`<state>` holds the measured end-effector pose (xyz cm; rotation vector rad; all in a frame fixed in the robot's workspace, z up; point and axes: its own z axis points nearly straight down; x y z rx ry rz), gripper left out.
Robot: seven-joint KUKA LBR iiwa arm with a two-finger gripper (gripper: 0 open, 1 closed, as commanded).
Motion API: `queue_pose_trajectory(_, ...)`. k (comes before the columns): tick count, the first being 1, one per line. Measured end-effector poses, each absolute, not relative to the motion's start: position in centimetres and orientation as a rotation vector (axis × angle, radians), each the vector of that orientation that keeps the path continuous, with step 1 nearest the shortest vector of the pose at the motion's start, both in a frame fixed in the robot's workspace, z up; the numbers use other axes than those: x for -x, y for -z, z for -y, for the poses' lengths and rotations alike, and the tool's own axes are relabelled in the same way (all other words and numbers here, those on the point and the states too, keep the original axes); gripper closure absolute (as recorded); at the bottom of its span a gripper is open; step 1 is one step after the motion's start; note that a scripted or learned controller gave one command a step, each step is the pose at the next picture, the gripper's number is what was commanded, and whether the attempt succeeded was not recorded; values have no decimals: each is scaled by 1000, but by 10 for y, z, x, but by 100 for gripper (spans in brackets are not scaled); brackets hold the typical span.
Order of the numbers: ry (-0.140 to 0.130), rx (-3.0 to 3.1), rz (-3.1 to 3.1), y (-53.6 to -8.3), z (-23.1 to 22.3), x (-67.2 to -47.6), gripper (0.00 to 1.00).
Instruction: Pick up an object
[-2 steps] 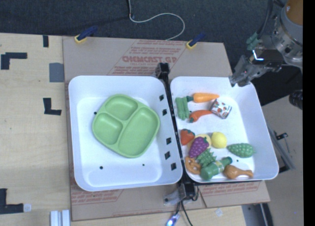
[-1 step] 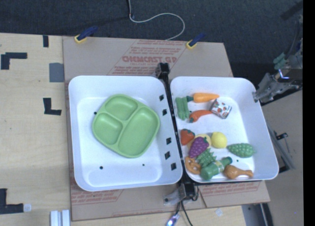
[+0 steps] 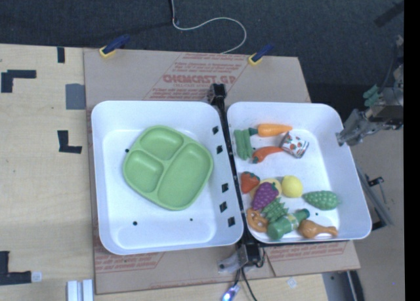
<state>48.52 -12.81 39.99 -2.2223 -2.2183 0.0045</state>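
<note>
The gripper (image 3: pixel 351 132) hangs just off the right bin's (image 3: pixel 341 162) right rim, and I cannot tell its state from here. The toy food sits untouched in that bin: a carrot (image 3: pixel 273 129), lemon (image 3: pixel 292 187) and grapes (image 3: pixel 264 195). The left bin (image 3: pixel 111 227) holds a green divided plate (image 3: pixel 168 167).

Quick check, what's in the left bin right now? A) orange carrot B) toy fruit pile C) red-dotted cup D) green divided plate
D: the green divided plate lies in the left bin, while the toy food, such as the carrot and the yellow lemon, sits in the right bin.
</note>
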Motion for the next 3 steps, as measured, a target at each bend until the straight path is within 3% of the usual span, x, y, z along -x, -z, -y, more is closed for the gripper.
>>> queue_pose_trajectory(1,-5,2222,2219,-374,143,-483,100)
queue_pose_trajectory(2,24,2210,2249,-545,5,-484,100)
queue_pose_trajectory(3,-7,2230,2211,-495,103,-483,100)
